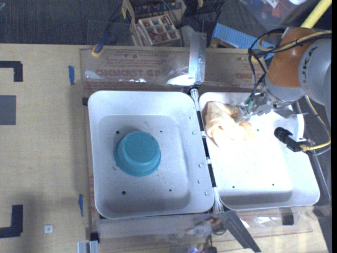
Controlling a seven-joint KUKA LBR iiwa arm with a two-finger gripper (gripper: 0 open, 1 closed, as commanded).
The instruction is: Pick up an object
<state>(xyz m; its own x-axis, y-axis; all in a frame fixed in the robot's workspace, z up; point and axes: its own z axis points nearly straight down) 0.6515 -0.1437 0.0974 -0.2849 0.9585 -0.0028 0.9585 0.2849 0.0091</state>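
Arm [316, 73] enters from the 2 o'clock side of the view, with its orange band [287, 62] above the wrist and the wrist angled down toward 8 o'clock. Gripper [247, 110] sits low over the right bin [305, 194], at the 2 o'clock edge of a crumpled cloth [222, 124]. Whether the gripper is open, closed or gripping the cloth cannot be told at this resolution.

The right bin holds the cloth, pale cream with orange tints, bunched in the bin's 10 o'clock corner and close to the wall shared with the left bin [105, 109]. The left bin holds one teal bowl [138, 153], turned upside down, resting near the centre of the floor and slightly toward 9 o'clock. Small dark specks dot the floor around it.

Both bins stand side by side, touching, on a light wooden bench [42, 157]. Black marks [16, 70] and short pieces of blue tape [71, 75] lie on the bench at 9 o'clock. A cardboard strip [131, 70] with red print runs along the 12 o'clock side of the bins. Beyond it, a dark floor [52, 9] carries a wooden crate [155, 22] and a blue box [231, 36].
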